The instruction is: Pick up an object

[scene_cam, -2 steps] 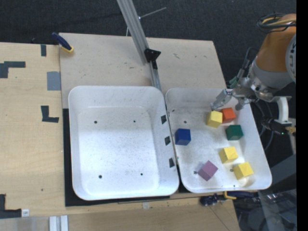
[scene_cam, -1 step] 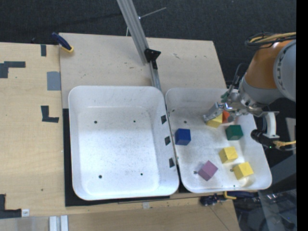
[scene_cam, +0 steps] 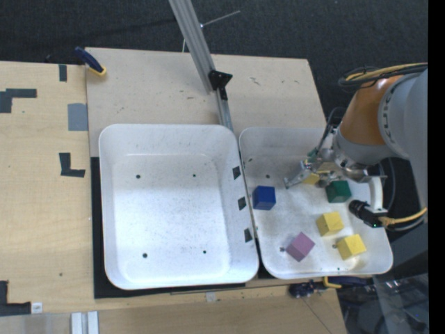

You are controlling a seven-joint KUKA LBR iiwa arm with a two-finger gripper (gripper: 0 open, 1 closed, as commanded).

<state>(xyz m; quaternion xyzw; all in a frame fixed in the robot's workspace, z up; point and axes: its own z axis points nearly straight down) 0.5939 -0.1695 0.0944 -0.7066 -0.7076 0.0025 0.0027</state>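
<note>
The right bin (scene_cam: 274,141) holds several small blocks: a blue cube (scene_cam: 264,197) near its left wall, a green cube (scene_cam: 338,191) on the right, two yellow cubes (scene_cam: 330,223) (scene_cam: 351,245) and a purple cube (scene_cam: 300,246) toward the front. My gripper (scene_cam: 309,175) is low over the bin's upper right part, just left of the green cube and well right of the blue one. A small yellowish patch shows right at the gripper, and I cannot tell what it is.
The left bin (scene_cam: 111,186) sits beside the right one, sharing a raised rim in the middle. A slanted metal pole (scene_cam: 198,40) runs down to the bins' back edge. The grey arm with its orange band (scene_cam: 365,117) overhangs the right bin's right side.
</note>
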